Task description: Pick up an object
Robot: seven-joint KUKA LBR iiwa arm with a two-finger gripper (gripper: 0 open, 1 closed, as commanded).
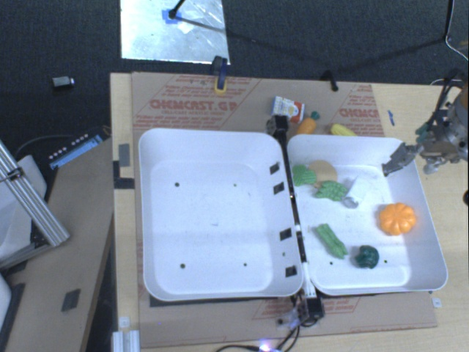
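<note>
Several toy foods lie in the right bin [418, 270]. An orange pumpkin [396, 218] sits near its right side. A dark green round piece [366, 256] and a long green vegetable [331, 240] lie toward the front. A leafy green piece [331, 191], a smaller green piece [303, 174], a tan disc [323, 171] and a small grey item [350, 200] cluster near the back left. My gripper [412, 163] hangs over the bin's back right corner, above and right of the pumpkin. It is open, with nothing between its fingers.
The left bin [154, 196] adjoins the right one along a hinged divider [289, 196]. Behind the bins, on the cardboard, lie a carrot [306, 125], a yellow piece [342, 130] and a white packet [286, 107]. A yellow clamp [220, 75] stands at the back.
</note>
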